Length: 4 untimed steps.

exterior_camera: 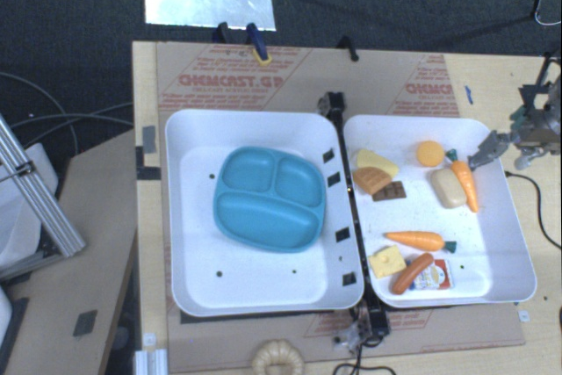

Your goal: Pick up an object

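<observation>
The right white bin [518, 255] holds several toy foods. An orange ball [430, 153] lies at the back, with a slanted carrot [465, 184] and a beige roll [447, 189] just in front of it. Near the divider lie a yellow wedge [376, 161], a brown bread piece [371, 180] and a chocolate piece [390, 191]. At the front are a second carrot [416, 239], a cheese cube [386, 261], a sausage [411, 273] and a small packet [433, 277]. My gripper [507, 154] hovers at the bin's right rim, open, nothing between its fingers; one finger [486, 152] points toward the slanted carrot.
The left white bin [189, 277] holds a blue divided plate [269, 198]. Black clips [336, 180] line the divider between the bins. A cardboard sheet [228, 75] lies under both bins. A metal stand [35, 198] is at the far left.
</observation>
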Available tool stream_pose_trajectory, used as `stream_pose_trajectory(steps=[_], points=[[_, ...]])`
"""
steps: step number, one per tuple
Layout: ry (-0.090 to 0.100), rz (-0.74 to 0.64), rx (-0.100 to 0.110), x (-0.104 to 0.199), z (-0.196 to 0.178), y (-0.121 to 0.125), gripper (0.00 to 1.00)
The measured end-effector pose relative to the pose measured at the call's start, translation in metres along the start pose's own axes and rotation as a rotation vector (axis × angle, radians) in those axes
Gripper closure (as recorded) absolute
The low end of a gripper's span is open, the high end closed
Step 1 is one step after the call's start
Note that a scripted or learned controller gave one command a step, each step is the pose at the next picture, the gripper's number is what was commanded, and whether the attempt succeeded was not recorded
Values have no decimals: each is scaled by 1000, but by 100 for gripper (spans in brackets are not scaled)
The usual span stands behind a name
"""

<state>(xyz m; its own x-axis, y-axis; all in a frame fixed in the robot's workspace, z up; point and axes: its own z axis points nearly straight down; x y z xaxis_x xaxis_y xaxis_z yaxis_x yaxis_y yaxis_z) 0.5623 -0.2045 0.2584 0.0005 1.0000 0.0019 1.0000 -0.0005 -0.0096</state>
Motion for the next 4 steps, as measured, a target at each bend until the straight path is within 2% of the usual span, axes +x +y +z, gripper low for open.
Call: stream_pose_trajectory(steps=[1, 2, 4], points=[[-2, -4, -11, 1, -7, 2, 0], [-1, -2, -6, 1, 56, 0, 0], [-1, -3, -7, 2, 142, 4, 0]])
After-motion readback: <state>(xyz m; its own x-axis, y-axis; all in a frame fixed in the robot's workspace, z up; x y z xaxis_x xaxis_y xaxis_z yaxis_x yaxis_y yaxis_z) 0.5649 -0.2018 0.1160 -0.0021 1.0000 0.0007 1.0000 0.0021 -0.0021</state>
